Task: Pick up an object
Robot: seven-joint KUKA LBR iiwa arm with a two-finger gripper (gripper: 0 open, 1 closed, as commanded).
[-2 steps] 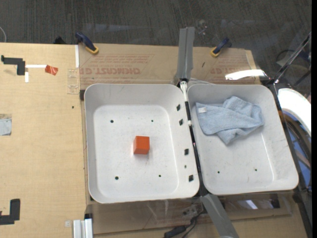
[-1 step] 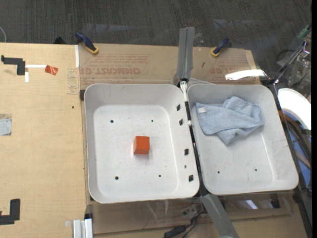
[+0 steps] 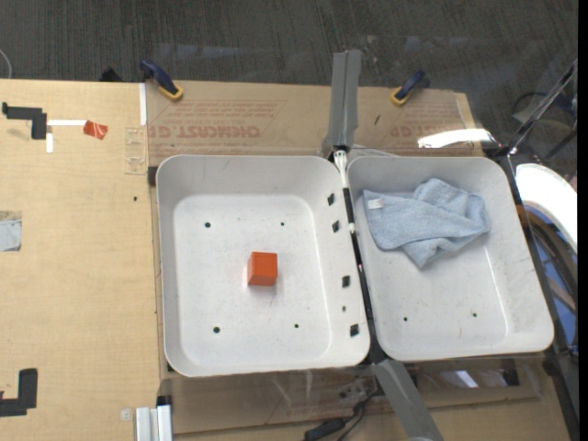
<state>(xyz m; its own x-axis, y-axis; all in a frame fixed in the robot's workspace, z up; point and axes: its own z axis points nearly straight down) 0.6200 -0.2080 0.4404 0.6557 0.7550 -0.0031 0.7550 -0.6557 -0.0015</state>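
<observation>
Bins are sitting side by side, the right bin (image 3: 514, 274) holding a crumpled grey towel (image 3: 424, 217) nearer the arm's reach-in side, the left bin (image 3: 184, 274) keeping a small orange block (image 3: 263, 269) farther off; the gripper's state I cannot tell.

Two shallow white bins sat side by side on a sheet of brown cardboard (image 3: 276, 122) printed with lettering, the left bin (image 3: 175, 246) and the right bin (image 3: 514, 274) meeting along a grey divider bar (image 3: 345, 99) that ran up between them. Two clamps with blue and yellow grips, one at the left (image 3: 161, 79) and one at the right (image 3: 410, 87), pinched the cardboard's far edge. To the left lay a pale wooden board (image 3: 73, 274) bearing black brackets (image 3: 26, 118) and a small red tag (image 3: 95, 130). Dark carpet (image 3: 230, 16) stretched beyond the bench
</observation>
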